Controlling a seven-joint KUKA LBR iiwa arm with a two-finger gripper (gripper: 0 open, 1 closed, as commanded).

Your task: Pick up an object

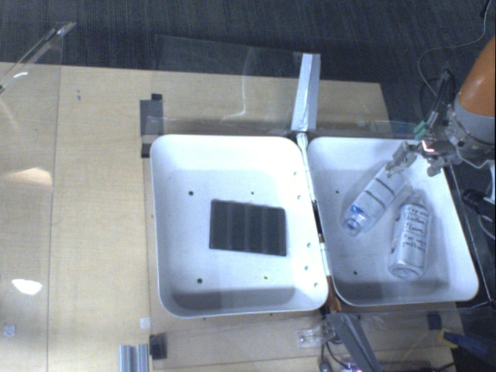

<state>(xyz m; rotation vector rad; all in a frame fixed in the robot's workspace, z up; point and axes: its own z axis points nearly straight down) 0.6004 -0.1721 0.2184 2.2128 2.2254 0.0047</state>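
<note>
In the right bin (pixel 457 281) a clear plastic bottle (pixel 370 202) with a blue cap lies slantwise, cap toward the lower left. Just right of it a silver can (pixel 409 240) lies on its side. A dark ridged rectangular pad (pixel 248 227) rests flat in the middle of the left bin (pixel 178 169). My gripper (pixel 417 163) hangs over the far right part of the right bin, just above the bottle's base end. Its two fingers stand apart, open, with nothing between them.
A metal divider post (pixel 304 91) rises behind the seam between the bins. Cables run along the right edge by the arm (pixel 474 107). A clear plastic sheet (pixel 31 177) covers the wooden bench on the left.
</note>
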